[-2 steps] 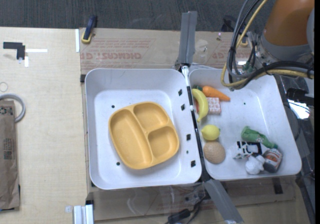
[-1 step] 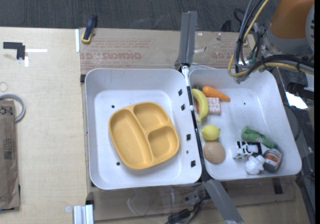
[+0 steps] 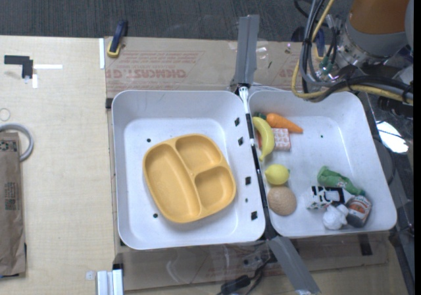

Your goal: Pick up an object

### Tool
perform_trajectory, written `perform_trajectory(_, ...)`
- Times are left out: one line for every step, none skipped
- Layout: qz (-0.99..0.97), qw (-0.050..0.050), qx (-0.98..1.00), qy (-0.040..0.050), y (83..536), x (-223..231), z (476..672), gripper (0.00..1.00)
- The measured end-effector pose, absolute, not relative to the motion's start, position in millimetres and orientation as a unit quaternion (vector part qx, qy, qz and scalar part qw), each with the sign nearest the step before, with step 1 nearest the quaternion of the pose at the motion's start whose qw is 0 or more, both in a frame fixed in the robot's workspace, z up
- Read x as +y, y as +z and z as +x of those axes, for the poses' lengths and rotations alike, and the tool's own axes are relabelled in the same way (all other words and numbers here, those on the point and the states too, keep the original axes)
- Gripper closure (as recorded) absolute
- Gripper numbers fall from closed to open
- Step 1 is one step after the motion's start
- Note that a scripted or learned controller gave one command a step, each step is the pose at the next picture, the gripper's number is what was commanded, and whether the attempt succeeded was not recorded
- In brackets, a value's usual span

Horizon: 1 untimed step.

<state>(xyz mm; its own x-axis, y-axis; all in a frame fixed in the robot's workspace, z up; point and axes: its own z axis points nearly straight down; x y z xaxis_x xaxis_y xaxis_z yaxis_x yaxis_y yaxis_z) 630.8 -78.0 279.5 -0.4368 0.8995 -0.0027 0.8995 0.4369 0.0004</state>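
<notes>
Wooden table [image 3: 52,155] carries two white bins beneath a grey-and-orange arm [image 3: 381,4] at upper right; its jaws are hidden, so their state cannot be told. Left bin [image 3: 125,175] holds a yellow divided plate [image 3: 189,177]. Right bin [image 3: 368,135], below the arm, holds a banana [image 3: 264,137], carrot [image 3: 284,122], lemon [image 3: 277,174], brown ball [image 3: 282,200], and, farther right, what may be a green packet [image 3: 339,180].

Red lettering on the cardboard sheet [image 3: 172,66] behind the bins appears upside down and reads roughly "CHEMCAST"; print on the brown paper bag [image 3: 11,201] at far left is too small to read
</notes>
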Motion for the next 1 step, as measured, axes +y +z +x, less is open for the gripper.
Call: perform_trajectory(0.533, 0.001, 0.846, -0.0007, 287.0, -76.0, 643.1, 1.0)
